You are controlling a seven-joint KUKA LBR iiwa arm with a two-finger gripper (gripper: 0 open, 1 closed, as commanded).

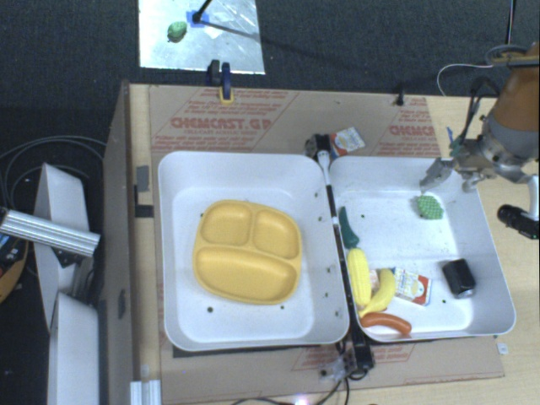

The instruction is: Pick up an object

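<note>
The gripper (451,171) is positioned over the back right corner of the right bin (481,251), with one finger (437,174) pointing down toward the green scrubber (431,206) just in front of it; whether the jaws are parted or closed cannot be determined. Also in the right bin, forward of the scrubber, are a black block (459,277), a small carton (413,286), a yellow banana (383,289), a corn cob (359,275) and an orange sausage (386,324). The left bin (181,226) contains a yellow divided plate (247,250).
</note>
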